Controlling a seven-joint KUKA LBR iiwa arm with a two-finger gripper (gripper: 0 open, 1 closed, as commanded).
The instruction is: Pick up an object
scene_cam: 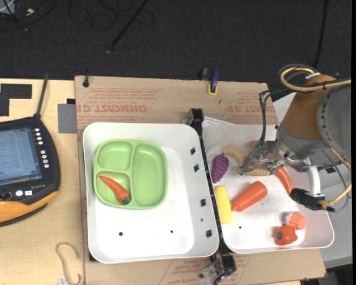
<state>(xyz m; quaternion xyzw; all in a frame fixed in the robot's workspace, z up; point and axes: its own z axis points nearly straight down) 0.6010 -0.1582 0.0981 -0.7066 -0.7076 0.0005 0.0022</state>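
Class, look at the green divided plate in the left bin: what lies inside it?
A red chili pepper lies in the lower-left compartment of the green plate. Whatever the pepper covers stays hidden.

Upside-down red print, seemingly "CHEMCRAFT", on the cardboard sheet [118,103]

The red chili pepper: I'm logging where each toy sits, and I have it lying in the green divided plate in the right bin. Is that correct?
Not quite. The red chili pepper does lie in the green divided plate, in its lower-left compartment, but that plate is in the left bin, not the right one. The camera view shows it.
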